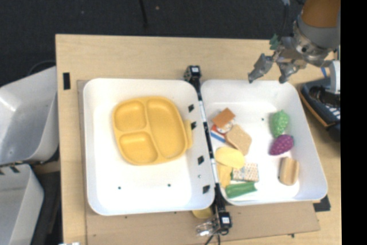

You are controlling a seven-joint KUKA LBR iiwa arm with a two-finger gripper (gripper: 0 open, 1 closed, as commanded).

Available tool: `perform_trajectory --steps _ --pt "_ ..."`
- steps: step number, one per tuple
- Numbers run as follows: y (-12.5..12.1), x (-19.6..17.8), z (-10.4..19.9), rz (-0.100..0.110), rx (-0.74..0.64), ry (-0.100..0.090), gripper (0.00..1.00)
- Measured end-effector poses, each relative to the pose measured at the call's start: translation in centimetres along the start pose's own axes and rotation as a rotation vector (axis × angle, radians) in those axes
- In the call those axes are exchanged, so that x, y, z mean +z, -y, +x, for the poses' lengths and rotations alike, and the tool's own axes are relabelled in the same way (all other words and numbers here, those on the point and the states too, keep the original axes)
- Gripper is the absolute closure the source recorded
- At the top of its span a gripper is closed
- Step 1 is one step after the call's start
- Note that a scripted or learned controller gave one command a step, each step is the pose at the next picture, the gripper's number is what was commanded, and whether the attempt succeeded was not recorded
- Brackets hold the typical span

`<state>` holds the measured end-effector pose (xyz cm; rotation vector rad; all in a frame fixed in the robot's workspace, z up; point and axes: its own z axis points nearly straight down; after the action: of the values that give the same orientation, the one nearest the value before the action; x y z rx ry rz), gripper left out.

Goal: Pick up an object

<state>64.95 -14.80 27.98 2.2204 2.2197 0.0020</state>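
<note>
Green bean pod (241, 189) at the near edge of the right bin (307, 123), far below and a little left of the end effector (268, 72). Just above the pod, a checkered cracker (247, 171) and a yellow chip-like slice (229, 156). Higher up, nearer the end effector but still below and left of it, a tan slab like a slice of bread (239, 138) and an orange-brown piece (223, 118) beside the divider, with a small red, white and blue item between them, too small to identify. Almost straight below the end effector, a bumpy green piece (280, 121) and, touching its lower side, a purple bunch of grapes (281, 144); below those, a tan roll (288, 170) standing near the right wall. All loose on the white floor of the bin, none touching the end effector.

End effector over the far rim of the right bin, two dark fingers (257, 69) spread apart, nothing between them, well above the pile. Orange band and grey wrist rising up and to the right.

Far to the left of the end effector, the left bin (97, 181), holding a yellow divided plate (151, 129) with three compartments. Both bins on a pale wooden desk (126, 54).
</note>
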Motion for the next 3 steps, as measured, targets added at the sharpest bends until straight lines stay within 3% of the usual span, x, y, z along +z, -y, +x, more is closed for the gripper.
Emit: perform_trajectory --steps 1,2,3 --pt "-2.7 3.0 8.0 0.003 -0.009 -0.002 0.00" --pt "-1.3 2.0 8.9 0.001 0.002 0.002 0.00" --pt "0.4 8.2 17.9 0.008 -0.009 -0.003 0.00"
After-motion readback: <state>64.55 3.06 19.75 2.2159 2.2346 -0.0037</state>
